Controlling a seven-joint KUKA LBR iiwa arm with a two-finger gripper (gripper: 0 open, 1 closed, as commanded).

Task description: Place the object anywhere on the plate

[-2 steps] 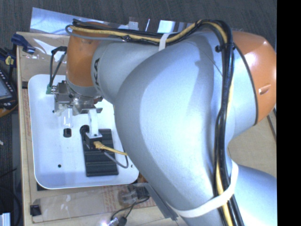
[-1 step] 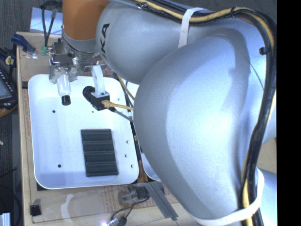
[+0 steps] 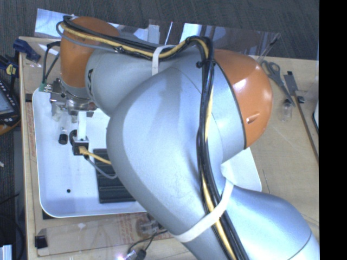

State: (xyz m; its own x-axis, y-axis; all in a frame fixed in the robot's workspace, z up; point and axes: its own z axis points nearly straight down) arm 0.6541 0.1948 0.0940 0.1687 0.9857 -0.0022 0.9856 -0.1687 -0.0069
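My gripper (image 3: 65, 118) hangs low over the far left part of the left white bin (image 3: 46, 161), pointing down at its floor. The arm's big grey and orange body covers the middle of the view and hides most of both bins. A small black piece (image 3: 63, 139) lies just below the gripper; whether it touches the gripper I cannot tell. A flat black ridged slab (image 3: 111, 184) lies on the bin floor nearer the front, half under the arm. A tiny black dot (image 3: 69, 190) sits on the floor to its left.
A corner of the right bin (image 3: 252, 173) shows beside the arm. Metal hand tools (image 3: 282, 77) lie on the wooden bench at the far right. A blue clamp (image 3: 24, 47) and dark gear stand past the bench's left edge.
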